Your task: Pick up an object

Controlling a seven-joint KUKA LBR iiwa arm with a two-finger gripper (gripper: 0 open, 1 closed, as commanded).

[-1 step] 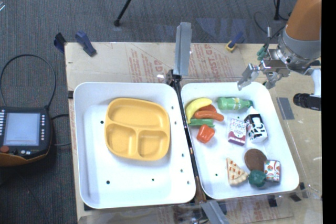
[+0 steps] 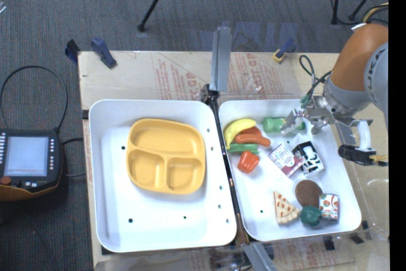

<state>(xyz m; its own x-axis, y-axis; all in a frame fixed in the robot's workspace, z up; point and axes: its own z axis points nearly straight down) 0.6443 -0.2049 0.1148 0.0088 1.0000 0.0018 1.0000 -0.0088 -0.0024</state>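
A: Where is the gripper?
B: Over the right bin, near its back rim, just beside a green toy. I cannot tell how its jaws stand.
A: And the crowding?
B: A banana, carrot and red pepper cluster toward the left bin's side. Bare floor lies in front of the pepper. The yellow tray sits in the left bin.
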